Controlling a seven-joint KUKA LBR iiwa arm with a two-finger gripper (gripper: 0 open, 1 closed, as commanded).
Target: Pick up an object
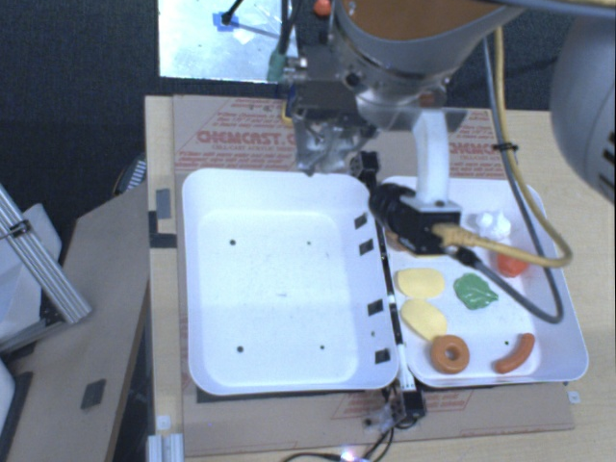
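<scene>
My gripper [327, 154] hangs high over the back rim of the left bin [221, 210], near the divide between the two bins. I see nothing held in it. The right bin [568, 349] holds the objects: two pale yellow pieces [421, 282] [423, 318], a green leafy piece [474, 292], an orange ring [449, 353], a reddish sausage [514, 353], a red piece [511, 265] and a small white piece [494, 224]. All of them lie in front of and to the right of the gripper.
The arm's wide grey and orange body [433, 17] covers the back of the right bin. Both bins rest on a cardboard sheet [231, 133] on the bench. Black clips [368, 248] line the seam between the bins.
</scene>
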